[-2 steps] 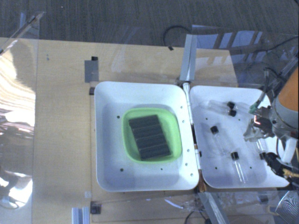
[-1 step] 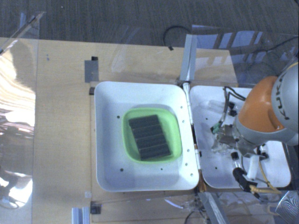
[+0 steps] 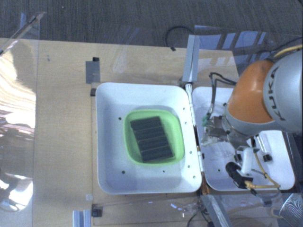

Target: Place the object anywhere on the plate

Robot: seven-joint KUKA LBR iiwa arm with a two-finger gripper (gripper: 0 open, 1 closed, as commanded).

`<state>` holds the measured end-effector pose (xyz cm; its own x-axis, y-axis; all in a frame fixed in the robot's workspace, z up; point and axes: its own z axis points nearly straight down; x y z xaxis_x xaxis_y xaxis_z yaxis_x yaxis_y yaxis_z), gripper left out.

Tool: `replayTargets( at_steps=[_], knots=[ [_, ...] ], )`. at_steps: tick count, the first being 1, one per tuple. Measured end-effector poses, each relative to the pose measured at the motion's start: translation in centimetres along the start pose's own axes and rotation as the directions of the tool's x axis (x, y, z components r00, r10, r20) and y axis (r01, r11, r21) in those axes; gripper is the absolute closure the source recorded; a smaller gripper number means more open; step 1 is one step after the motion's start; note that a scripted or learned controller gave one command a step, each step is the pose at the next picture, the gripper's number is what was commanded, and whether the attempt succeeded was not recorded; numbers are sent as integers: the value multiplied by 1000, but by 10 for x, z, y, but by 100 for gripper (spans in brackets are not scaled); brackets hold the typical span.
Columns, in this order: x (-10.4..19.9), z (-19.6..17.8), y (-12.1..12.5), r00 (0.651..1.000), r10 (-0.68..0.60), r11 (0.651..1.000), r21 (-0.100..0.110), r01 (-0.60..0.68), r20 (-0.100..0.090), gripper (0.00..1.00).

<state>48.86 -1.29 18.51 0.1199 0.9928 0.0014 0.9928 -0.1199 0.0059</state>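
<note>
A: Where does the dark ridged block [image 3: 151, 139] lie?
B: Flat on the green plate [image 3: 177, 130], inside the left bin [image 3: 109, 126].
A: And the gripper [image 3: 211, 126]?
B: Over the right bin [image 3: 279, 174], under the arm [image 3: 265, 93]; whether it is open or closed cannot be told.

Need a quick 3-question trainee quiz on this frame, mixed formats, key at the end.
1. True or false: the dark ridged object lies on the green plate.
2. Which bin holds the plate? A) left bin B) right bin
3. Fill in: the arm's orange band hangs above the ____ bin.

Key: 1 true; 2 A; 3 right
</note>
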Motion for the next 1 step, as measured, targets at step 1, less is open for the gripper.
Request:
replayTargets(
  at_steps=[1],
  knots=[
    [0, 0, 0, 1000, 1, 1000, 1, -1, 0, 0]
  ],
)
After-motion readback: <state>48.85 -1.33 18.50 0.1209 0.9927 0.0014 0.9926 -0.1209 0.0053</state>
